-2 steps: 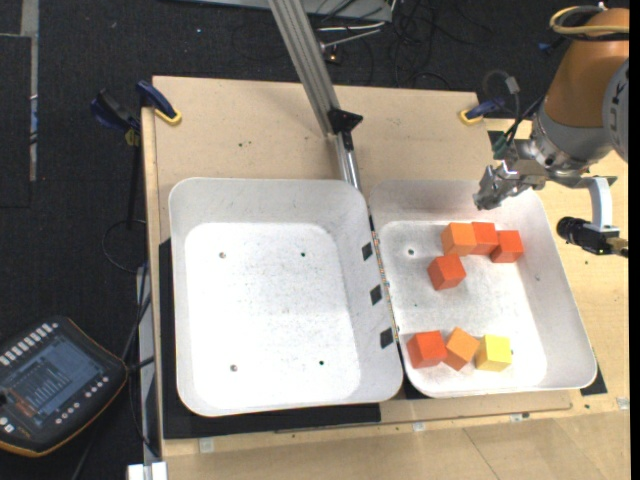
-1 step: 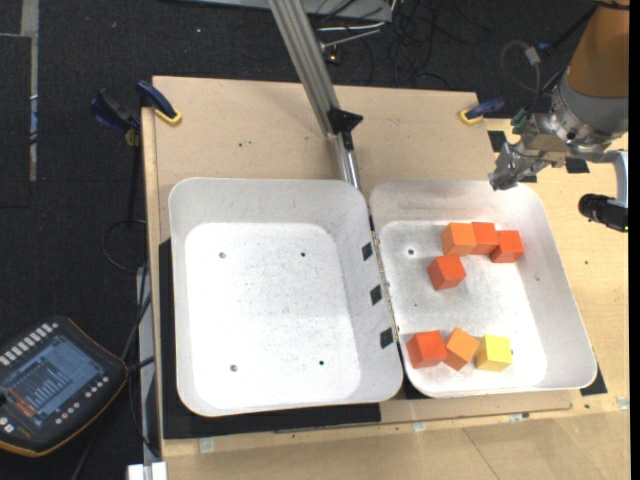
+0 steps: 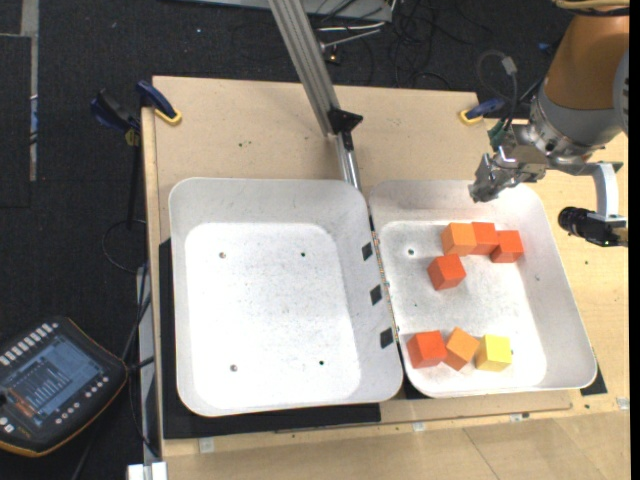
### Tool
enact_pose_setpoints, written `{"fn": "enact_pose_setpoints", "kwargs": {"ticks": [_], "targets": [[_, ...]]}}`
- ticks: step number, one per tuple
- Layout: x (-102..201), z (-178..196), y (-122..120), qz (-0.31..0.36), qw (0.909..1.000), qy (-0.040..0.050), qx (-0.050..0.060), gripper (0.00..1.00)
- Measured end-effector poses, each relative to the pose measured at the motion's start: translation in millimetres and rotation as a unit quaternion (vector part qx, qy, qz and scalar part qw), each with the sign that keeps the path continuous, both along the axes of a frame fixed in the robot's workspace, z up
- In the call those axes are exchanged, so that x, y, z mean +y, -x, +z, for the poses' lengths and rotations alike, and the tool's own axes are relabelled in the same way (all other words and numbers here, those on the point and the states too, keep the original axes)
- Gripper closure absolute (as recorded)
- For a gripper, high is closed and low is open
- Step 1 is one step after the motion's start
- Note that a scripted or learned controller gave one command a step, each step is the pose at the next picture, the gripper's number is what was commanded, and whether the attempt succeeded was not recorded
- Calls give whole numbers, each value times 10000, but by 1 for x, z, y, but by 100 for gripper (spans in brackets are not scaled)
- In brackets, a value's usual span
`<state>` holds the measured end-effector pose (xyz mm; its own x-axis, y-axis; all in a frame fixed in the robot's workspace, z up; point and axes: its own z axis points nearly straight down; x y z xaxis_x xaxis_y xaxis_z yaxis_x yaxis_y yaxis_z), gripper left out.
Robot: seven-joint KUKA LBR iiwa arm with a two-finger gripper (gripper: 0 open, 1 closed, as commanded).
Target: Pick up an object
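The right bin holds several small blocks. Near its back lie an orange block and a red-orange block, with another red-orange block just in front of them. Toward the front sit a red-orange block, an orange block and a yellow block in a row. My gripper hangs over the bin's back rim, above and behind the back cluster, with nothing seen in it.
The left bin stands beside the right one on the wooden bench. A slanted metal pole runs down to the gap between the bins. A teach pendant lies at the lower left, off the bench.
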<state>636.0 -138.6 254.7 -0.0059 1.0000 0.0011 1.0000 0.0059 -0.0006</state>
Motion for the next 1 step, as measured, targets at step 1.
{"fn": "enact_pose_setpoints", "kwargs": {"ticks": [1], "targets": [[43, -13, 21, 3, 10000, -3, 6, 100]]}}
